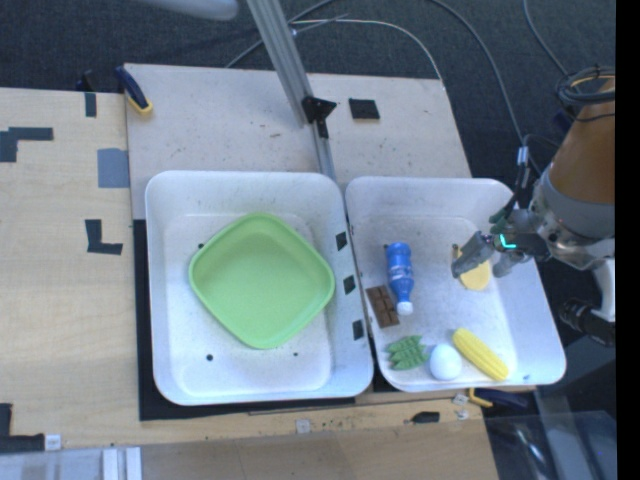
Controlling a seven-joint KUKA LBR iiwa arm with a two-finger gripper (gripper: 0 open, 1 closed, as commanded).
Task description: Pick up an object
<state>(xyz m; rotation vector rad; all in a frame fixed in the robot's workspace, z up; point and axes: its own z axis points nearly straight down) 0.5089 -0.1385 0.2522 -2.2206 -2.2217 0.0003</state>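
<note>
The gripper [478, 258] hangs in the right bin [520, 313], partly covering a yellow object [478, 276] (shape unclear); whether anything is pinched cannot be told. A blue bottle [399, 273] lies nearby.

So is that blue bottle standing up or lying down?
Lying down. The blue bottle rests flat on the floor of the right bin, its white cap pointing toward the camera's near side.
</note>
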